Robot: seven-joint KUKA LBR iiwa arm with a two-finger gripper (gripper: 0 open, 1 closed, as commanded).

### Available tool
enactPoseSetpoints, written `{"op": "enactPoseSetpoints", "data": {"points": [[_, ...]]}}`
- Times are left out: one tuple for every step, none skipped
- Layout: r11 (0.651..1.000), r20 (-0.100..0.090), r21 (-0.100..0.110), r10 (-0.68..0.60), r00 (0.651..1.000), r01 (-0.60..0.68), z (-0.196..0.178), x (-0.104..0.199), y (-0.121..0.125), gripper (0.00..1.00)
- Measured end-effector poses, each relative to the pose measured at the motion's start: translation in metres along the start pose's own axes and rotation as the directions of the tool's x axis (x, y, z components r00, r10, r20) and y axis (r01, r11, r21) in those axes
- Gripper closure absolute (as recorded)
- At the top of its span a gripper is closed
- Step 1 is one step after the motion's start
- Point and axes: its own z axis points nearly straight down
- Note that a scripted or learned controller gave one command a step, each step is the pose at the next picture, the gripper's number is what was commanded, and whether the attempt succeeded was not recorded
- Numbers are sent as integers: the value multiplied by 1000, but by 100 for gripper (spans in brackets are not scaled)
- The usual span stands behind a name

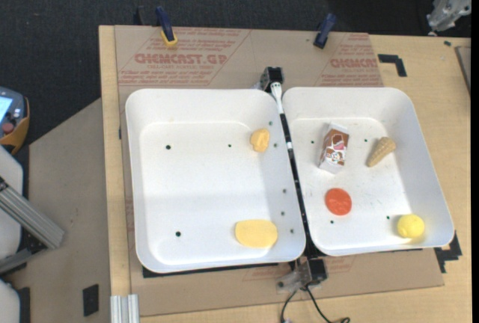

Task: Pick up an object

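The flat round orange-red disc (338, 202) in the right white bin (426, 164) looks light, rigid, slippery; pinch across its edges. Tool's state: cannot tell.

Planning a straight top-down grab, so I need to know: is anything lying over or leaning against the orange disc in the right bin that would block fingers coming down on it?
Nothing visible does. The orange disc lies flat on the right bin floor, apart from the carton above it and the yellow ball to its lower right.
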Motion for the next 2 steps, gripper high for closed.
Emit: {"op": "enactPoseSetpoints", "data": {"points": [[1000,0,1,5,1000,-5,-26,-34,-12,100],[1000,-2,5,4,1000,-4,-46,-45,-41,100]]}}
